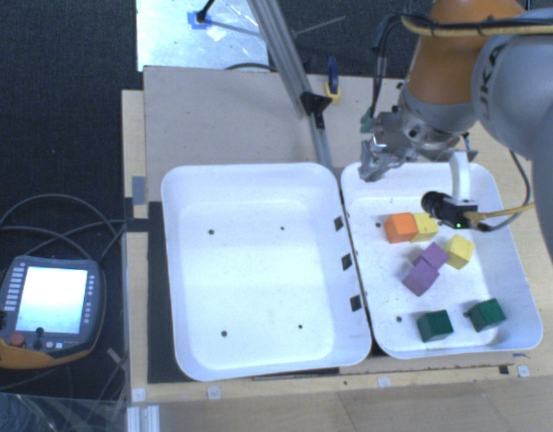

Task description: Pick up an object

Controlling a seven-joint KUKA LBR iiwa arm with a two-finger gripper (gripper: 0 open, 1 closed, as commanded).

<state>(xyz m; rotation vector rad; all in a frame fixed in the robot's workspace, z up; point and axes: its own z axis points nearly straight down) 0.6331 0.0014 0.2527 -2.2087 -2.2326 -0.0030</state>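
Observation:
My gripper hangs over the back left corner of the right bin, below the orange band of the arm. Nothing shows in it. In that bin lie an orange block with a yellow block touching its right side, and a second yellow block. Two purple blocks lie together in the middle. Two dark green blocks sit near the front edge. The gripper is behind and left of the orange block, apart from every block.
The left bin adjoins the right one, joined by black clips. A black device on a white bracket with a cable hangs over the right bin's back. A slanted metal pole stands behind the bins. A teach pendant lies far left.

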